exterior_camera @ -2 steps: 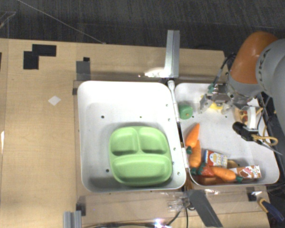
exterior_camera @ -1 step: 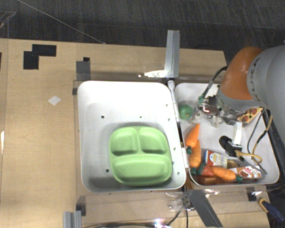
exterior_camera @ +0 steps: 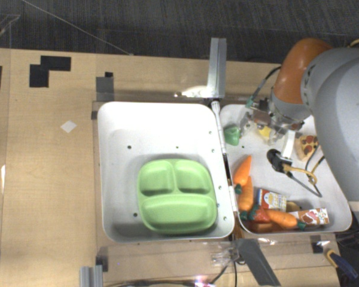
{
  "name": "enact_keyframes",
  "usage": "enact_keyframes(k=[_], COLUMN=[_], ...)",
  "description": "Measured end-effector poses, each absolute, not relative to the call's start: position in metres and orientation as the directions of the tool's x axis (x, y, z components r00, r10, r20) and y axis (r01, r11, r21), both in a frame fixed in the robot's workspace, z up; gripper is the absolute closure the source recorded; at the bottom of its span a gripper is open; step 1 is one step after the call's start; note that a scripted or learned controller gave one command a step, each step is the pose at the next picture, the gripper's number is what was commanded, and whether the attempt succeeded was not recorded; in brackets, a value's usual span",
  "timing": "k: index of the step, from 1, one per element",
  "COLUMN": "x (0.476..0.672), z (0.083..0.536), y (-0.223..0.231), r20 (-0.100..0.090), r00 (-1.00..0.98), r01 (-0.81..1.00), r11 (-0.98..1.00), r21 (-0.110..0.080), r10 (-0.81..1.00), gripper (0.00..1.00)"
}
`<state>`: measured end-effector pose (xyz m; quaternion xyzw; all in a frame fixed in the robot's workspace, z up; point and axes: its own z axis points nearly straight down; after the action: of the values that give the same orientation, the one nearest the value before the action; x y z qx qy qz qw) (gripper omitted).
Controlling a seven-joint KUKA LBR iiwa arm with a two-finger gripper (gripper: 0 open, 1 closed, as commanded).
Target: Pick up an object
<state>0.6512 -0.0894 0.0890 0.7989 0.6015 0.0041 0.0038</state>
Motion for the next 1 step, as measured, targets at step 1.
enact_keyframes(k=[1], x=[0.6705], z=[0.0887], y=[-0.1175], r20=[0.001], r00=[0.261], r01=[0.965], r11=[-0.261], r21=[0.003], r10=[0.965], gripper=[0.00])
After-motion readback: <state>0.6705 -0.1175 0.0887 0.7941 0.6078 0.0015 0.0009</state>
